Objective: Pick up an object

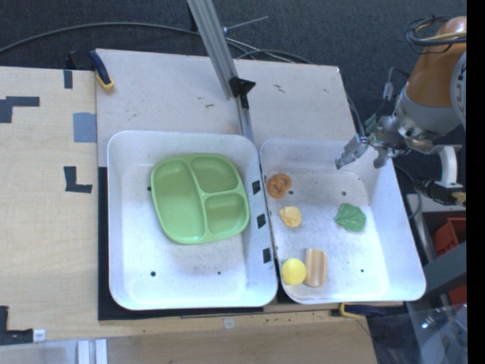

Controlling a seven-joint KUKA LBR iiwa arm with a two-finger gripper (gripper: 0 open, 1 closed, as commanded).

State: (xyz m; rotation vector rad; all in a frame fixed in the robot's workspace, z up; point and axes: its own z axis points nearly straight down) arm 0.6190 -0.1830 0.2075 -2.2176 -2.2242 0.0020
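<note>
Green and leafy-looking, the lettuce piece (350, 218) lies in the right bin (394, 226), toward its right side, nearest of all the items to the gripper (356, 152). I judge it light and probably soft or thin plastic, with ruffled edges that could slip out of a pinch; closing across its bunched middle looks safest. The gripper hangs over the far right part of that bin, above the lettuce and apart from it; its fingers look slightly spread with nothing between them.

Other candidates sit to the left in the same bin: a brown ring-shaped piece (279, 185) at the far end, a small yellow-orange lump (290, 217) nearer, then a yellow ball (293, 271) touching a tan roll (315, 268) at the near end. The ball is likely smooth and apt to roll away (a poor first pick); the roll seems stiffer and offers flat sides.

Count: two bins, five small items in the right one, and one green divided plate (200, 197) in the left bin (129, 226).
</note>
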